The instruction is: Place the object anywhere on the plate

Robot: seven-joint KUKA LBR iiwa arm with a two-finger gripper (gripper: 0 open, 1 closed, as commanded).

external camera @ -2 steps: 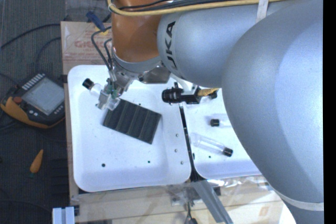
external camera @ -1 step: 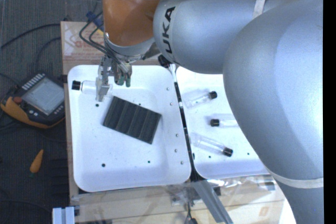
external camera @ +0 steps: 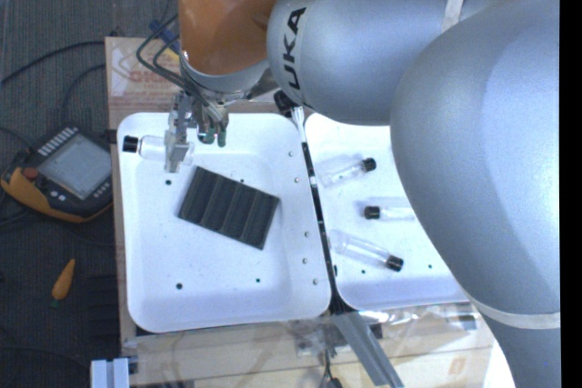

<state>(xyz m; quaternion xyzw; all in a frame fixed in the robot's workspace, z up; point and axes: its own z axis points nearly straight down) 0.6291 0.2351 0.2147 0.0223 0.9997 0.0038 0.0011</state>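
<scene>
While the gripper (external camera: 195, 141) hovers, the tube (external camera: 144, 144) lies just beside it.

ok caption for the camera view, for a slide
Tool over the left bin beside a clear tube, above the dark ribbed plate; three tubes in the right bin.

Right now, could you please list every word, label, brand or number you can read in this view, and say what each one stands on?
"UKA": black letters on the grey KUKA arm, apparently the brand name with its first letter hidden.
Reddish print on the cardboard behind the left bin: too blurred to read.
Screen of the teach pendant: too small to read.
The dark ridged plate and the vials show no readable text.
</scene>
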